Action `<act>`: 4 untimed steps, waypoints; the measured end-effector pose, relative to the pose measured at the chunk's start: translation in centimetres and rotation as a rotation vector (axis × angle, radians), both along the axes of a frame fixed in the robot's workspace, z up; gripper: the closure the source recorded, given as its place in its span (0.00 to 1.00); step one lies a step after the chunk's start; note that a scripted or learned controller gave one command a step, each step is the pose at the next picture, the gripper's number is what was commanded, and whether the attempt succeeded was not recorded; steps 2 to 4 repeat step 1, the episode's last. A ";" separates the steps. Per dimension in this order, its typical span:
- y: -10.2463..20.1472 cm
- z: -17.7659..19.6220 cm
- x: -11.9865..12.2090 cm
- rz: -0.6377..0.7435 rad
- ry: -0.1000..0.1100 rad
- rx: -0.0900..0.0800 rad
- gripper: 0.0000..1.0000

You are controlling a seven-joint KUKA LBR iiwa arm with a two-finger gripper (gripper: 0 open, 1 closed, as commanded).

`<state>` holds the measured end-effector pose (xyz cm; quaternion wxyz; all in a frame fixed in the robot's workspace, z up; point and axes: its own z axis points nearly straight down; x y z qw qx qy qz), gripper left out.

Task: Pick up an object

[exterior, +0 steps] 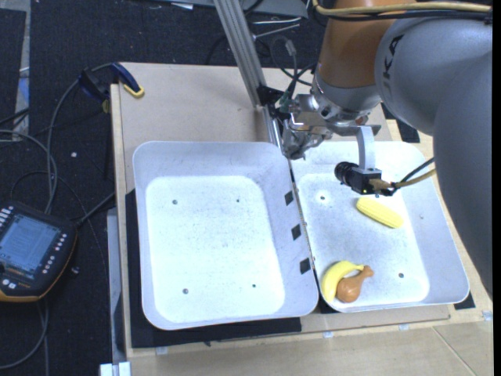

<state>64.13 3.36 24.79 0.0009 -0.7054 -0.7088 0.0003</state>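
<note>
The pincer (300, 143) hangs over the far left corner of the right bin (423, 249); its opening cannot be told. The yellow block (380, 212) lies mid-bin. The banana (337, 272) and drumstick (352, 285) touch at the near rim. The arm should centre above the lone block before descending.

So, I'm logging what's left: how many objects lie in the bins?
3, all in the view's right bin: a yellow oblong piece near its middle; a banana and an orange-brown drumstick, touching, at its near left corner. The arm may hide more.
</note>
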 end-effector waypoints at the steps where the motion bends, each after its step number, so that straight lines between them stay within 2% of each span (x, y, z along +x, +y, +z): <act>1: 5.2 0.1 -0.3 0.000 -0.001 0.000 1.00; 4: 5.2 0.1 -0.3 0.000 -0.001 0.000 1.00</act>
